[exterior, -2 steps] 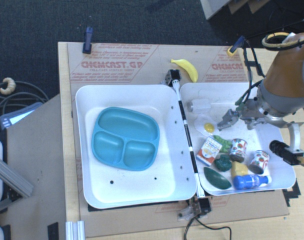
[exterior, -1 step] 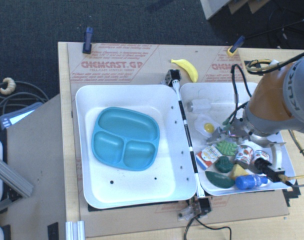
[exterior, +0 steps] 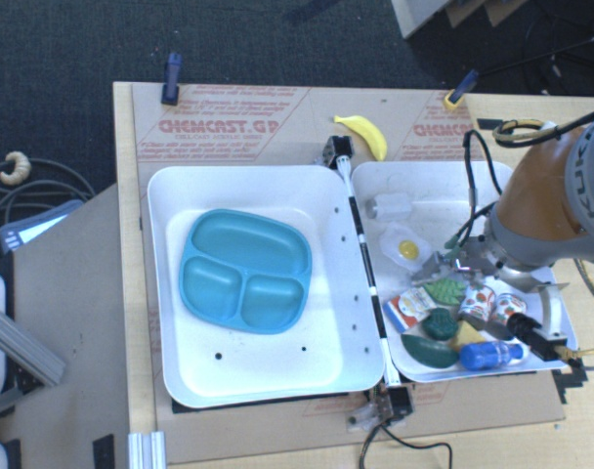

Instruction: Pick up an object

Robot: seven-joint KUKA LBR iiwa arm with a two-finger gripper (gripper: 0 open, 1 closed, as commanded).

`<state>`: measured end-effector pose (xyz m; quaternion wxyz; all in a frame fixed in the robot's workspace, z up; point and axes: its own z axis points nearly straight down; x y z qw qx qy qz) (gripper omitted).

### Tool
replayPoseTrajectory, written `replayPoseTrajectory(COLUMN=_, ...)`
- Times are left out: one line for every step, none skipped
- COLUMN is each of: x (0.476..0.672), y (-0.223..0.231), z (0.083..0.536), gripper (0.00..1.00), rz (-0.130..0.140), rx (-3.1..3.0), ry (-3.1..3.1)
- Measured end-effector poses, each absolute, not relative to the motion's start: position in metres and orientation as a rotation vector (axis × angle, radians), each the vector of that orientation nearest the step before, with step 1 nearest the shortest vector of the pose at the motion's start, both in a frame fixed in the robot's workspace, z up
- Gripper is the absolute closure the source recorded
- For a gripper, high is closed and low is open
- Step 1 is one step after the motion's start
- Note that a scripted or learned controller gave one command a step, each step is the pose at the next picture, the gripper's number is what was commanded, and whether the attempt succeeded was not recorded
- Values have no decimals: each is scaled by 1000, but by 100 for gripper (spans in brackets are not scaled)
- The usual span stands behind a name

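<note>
The right bin holds a pile of small objects along its front. Among them are a blue bottle, a dark green piece, a round green piece, a yellow block, a green leafy piece and red-and-white packets. A clear cup with a yellow object inside lies further back. My gripper is low in this bin, just above the leafy piece and to the right of the clear cup. Nothing can be seen held in it.
A blue divided plate lies in the left bin. A banana rests on the bench behind the bins. A clear plastic piece sits at the back of the right bin. Clamps and cables run along the bench edges.
</note>
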<state>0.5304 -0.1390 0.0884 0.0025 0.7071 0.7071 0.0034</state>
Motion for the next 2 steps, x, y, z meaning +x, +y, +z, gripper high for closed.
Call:
replayPoseTrajectory(x=531, y=-139, z=98, gripper=100, rz=10, rx=2216, ry=2216)
replayPoseTrajectory(x=571, y=-66, z=185, gripper=100, rz=3, rx=2220, ry=2222)
